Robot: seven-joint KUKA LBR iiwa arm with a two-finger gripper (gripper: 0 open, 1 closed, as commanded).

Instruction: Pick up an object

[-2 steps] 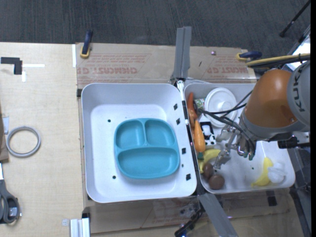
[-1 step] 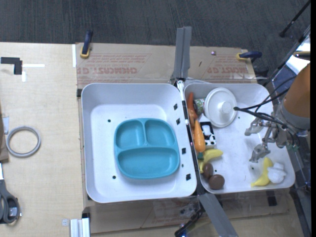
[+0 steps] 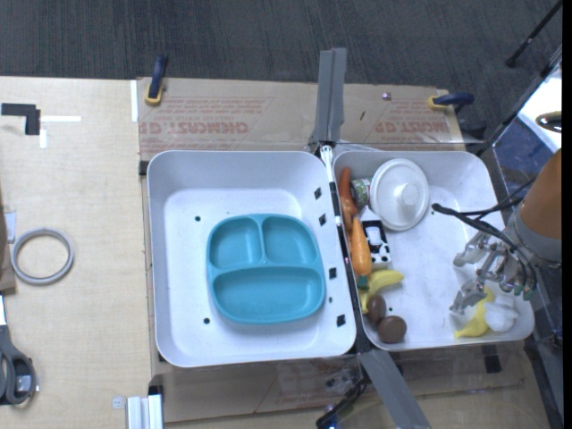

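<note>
Hovering low in the right bin point(image 3: 465, 172), the gripper point(image 3: 478, 284) sits at lower right of frame, fingers spread partway, nothing between them as far as I can see. Just below it lies a yellow piece point(image 3: 474, 324) w/ something white point(image 3: 505, 315) beside it, tucked in the bin's bottom right corner, prob the likeliest target.

Risk: that piece hugs the corner wall, so a finger could hit the rim or nudge it away instead of closing round it.

Further left in the same bin: two brown round things point(image 3: 384, 320), a banana point(image 3: 384, 281), a carrot point(image 3: 359, 244), a white dome lid point(image 3: 399, 193). None block the gripper.

Across the divider, a blue divided plate point(image 3: 265, 268) sits in the left bin point(image 3: 179, 239). Tape roll point(image 3: 39, 256) at far left on the bench.
</note>
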